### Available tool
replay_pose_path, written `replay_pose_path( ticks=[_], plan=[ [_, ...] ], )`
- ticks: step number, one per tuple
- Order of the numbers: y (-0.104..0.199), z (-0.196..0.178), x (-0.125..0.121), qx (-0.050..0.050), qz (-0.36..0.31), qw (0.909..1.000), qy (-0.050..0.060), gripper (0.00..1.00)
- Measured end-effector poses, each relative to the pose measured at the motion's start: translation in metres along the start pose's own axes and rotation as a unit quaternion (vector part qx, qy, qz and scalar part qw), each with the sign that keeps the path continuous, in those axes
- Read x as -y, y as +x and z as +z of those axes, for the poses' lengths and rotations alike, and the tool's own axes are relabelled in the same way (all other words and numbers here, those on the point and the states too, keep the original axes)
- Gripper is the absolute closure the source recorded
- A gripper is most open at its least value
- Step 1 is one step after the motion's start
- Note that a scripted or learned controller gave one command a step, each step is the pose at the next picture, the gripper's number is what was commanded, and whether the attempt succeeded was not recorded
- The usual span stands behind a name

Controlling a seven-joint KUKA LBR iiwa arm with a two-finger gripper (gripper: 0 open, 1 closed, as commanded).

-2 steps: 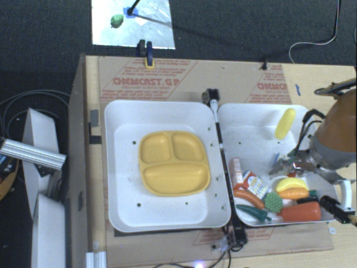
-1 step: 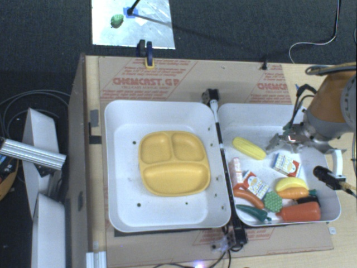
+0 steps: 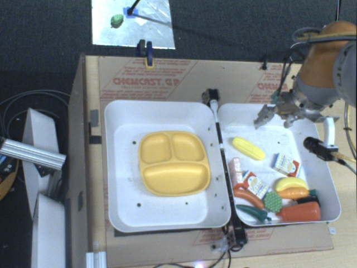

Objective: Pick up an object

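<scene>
Gripper (image 3: 277, 118) jaws spread wide, holding nothing, poised over the right bin's (image 3: 333, 197) far end. Corn cob (image 3: 247, 148) lies near, apart, mid-bin; long axis runs diagonally, upper-left to lower-right. Yellow divided plate (image 3: 173, 163) occupies left bin (image 3: 122, 149).

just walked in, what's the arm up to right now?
The grey KUKA arm's two-finger gripper hangs open over the far end of the right white bin, holding nothing. Toy food lies in that bin: a yellow corn cob nearest the gripper, the rest heaped at the near end. The left white bin holds a yellow divided plate. No pick yet.
</scene>
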State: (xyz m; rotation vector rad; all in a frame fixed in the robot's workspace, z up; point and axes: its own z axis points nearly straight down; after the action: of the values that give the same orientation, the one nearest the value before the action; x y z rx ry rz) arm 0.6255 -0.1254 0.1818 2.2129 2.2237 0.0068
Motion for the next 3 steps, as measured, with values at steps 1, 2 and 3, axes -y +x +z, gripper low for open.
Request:
replay_pose_path(
  ticks=[1, 2, 3],
  plan=[
    [0.024, 0.076, 0.000, 0.000, 0.001, 1.0000, -0.006, 0.00],
    [0.030, 0.089, -0.004, 0.002, 0.001, 1.0000, -0.008, 0.00],
    [0.025, 0.094, 0.073, 0.000, 0.002, 1.0000, 0.003, 0.00]
  ],
)
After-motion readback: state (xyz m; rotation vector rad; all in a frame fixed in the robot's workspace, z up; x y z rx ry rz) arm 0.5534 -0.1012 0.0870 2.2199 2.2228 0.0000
